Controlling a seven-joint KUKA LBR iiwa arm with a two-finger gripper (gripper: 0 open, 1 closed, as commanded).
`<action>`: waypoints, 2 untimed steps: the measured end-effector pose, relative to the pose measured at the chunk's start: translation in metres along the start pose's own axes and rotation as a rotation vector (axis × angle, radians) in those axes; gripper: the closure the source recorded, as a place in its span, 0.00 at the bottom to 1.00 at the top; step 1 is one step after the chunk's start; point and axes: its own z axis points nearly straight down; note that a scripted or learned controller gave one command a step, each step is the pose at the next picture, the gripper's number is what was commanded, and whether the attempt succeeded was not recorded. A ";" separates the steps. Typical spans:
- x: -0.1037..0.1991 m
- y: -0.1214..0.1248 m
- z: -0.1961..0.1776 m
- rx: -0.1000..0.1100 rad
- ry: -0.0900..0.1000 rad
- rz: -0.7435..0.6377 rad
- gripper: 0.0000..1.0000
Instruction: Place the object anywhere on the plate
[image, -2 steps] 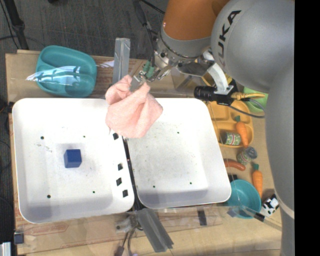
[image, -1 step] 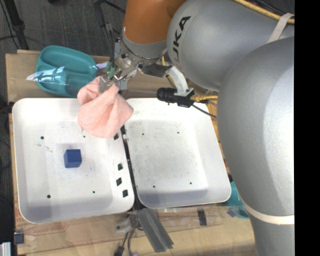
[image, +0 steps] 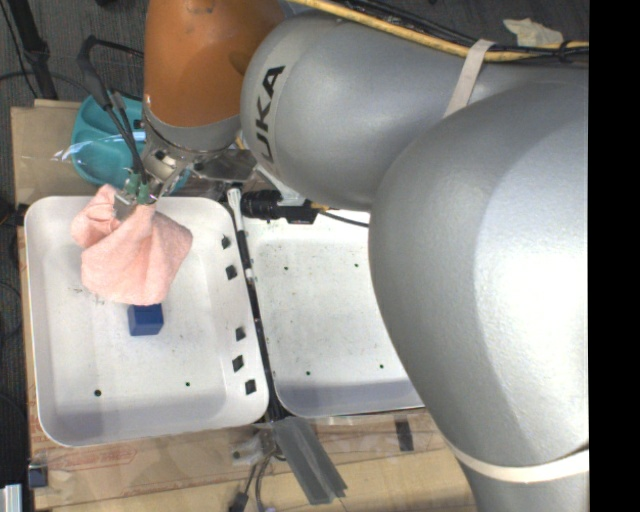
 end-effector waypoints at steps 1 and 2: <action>0.018 0.006 -0.037 -0.004 -0.004 -0.312 1.00; 0.084 -0.035 -0.026 -0.002 -0.003 -0.273 1.00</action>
